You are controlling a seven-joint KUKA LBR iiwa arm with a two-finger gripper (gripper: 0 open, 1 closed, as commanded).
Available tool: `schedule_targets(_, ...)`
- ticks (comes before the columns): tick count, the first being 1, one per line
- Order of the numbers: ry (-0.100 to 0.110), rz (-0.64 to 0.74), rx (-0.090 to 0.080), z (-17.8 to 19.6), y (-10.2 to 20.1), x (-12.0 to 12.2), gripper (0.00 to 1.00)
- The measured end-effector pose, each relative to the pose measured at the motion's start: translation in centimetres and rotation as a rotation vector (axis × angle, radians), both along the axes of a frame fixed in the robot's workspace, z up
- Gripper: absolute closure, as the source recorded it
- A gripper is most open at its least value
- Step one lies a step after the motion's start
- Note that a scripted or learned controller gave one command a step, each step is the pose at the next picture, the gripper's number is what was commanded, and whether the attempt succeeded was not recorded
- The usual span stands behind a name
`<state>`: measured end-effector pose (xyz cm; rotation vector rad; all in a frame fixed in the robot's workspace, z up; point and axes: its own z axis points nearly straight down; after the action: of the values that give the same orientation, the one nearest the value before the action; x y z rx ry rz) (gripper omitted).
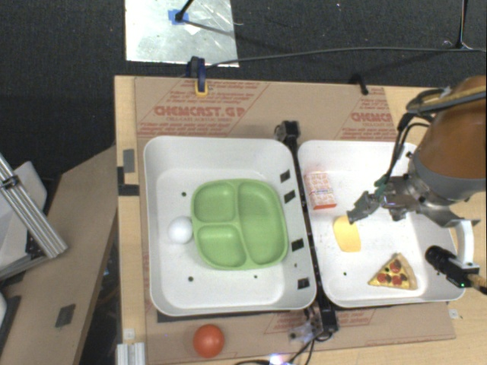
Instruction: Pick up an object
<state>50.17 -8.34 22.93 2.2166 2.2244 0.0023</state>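
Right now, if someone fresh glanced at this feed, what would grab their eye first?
Probably the green divided tray in the middle of the left bin, with a white ball at its left side. Next, the arm's hand low over the right bin, just above a yellow piece, with a toy pizza slice nearer the front.

Both bins, the left bin and the right bin, look like smooth white plastic with a dull sheen. The green divided tray appears as matt moulded plastic. Beneath them lies brown printed cardboard, flat and unglossed. A crinkled silvery foil sheet reflects light at the top.
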Motion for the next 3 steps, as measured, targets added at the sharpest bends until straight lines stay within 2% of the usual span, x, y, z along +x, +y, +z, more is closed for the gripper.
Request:
schedule_targets(1, 0.004, -0.002, 0.001, -4.5, 0.0, -0.8, 0.0)
schedule_targets(2, 0.006, -0.003, 0.001, -10.6, -0.4, -1.3, 0.0)
schedule_targets(3, 0.003, -0.003, 0.001, -14.7, -0.4, -1.3, 0.0)
